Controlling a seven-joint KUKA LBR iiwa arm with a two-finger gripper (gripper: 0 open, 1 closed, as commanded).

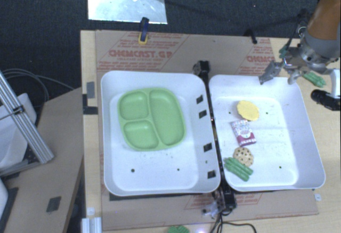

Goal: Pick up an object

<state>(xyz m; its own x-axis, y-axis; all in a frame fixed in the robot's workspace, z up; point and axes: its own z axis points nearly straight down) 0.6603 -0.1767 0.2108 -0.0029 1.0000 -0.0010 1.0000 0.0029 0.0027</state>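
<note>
Dark carpet all round, with a pale wooden surface [64, 120] carrying a cardboard sheet [176, 48] and two shallow white bins side by side. Left bin [154, 173]: holds a green divided plate [151, 119], nothing loose.

Right bin [287, 136]: holds the likely targets, clustered along its inner wall, next to the seam with the left bin. Nearest the far rim of that bin, a yellow disc-like piece [248, 110]; just nearer than it, a small red-and-white packet [243, 133]; nearer again, a speckled round cookie-like piece [243, 155], touching or almost touching a green pod-shaped toy [238, 168] close to the near rim.

Handling, as a judgement: all four probably light play-food items, hard or semi-stiff plastic, somewhat slick, not fragile. Flat disc and cookie awkward, lying low against the bin floor; best taken across the width, edges pinched. Packet possibly soft and crinkly, prone to slipping. Green pod perhaps the easiest, taken across its narrow waist.

Claw [281, 71]: hovers over the far right corner of the right bin, well apart from the cluster, fingers [268, 73] spread and released, nothing between them. Wrist tilted, grey body and orange band rising toward the upper right; reach inward and toward the near rim required before any descent.
</note>
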